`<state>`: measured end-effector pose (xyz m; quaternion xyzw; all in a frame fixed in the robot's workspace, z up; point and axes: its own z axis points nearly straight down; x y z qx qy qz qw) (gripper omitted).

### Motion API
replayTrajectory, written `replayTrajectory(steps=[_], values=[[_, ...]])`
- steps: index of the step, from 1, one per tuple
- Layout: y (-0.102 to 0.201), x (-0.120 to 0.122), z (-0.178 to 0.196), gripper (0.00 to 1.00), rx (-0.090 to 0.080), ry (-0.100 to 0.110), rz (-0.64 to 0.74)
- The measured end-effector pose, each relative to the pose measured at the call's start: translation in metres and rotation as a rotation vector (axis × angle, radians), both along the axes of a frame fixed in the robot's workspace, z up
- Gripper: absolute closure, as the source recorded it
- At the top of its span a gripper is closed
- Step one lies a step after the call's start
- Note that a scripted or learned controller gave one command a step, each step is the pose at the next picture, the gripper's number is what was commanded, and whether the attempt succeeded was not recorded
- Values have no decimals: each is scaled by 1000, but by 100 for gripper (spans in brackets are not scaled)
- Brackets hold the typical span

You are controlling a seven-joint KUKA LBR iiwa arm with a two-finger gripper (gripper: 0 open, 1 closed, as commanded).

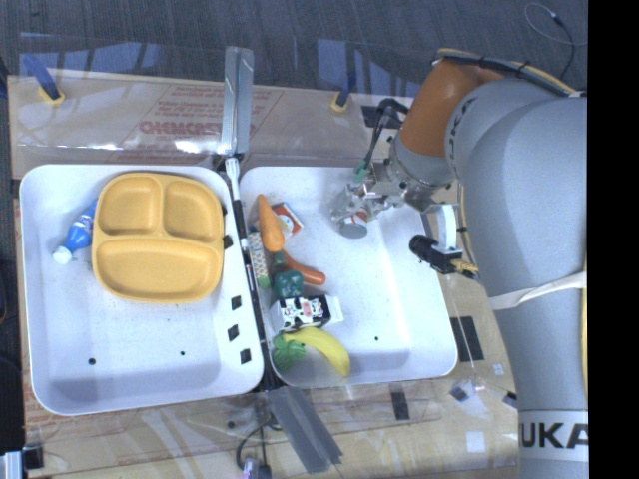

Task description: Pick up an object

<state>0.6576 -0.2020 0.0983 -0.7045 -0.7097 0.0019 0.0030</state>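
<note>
My gripper (353,211) hangs over the back middle of the right bin (399,307), below the orange band of the wrist. Nothing shows between its fingers. The objects lie along the right bin's left wall: an orange carrot (269,224), a small red and white carton (289,218), a red sausage-like piece (303,270), a dark green item (289,285), a black and white carton (305,312) and a yellow banana (319,348) at the front. The gripper stands to the right of the carrot, apart from all of them.
The left bin (60,367) holds a yellow divided plate (158,234) and a blue and white bottle (77,235) at its left side. A metal divider bar (237,98) rises between the bins at the back. The arm's grey body (519,198) covers the right side.
</note>
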Motion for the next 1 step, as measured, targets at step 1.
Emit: replayTrajectory(steps=[1], values=[[55,-43,151,100,-1,-4,128]])
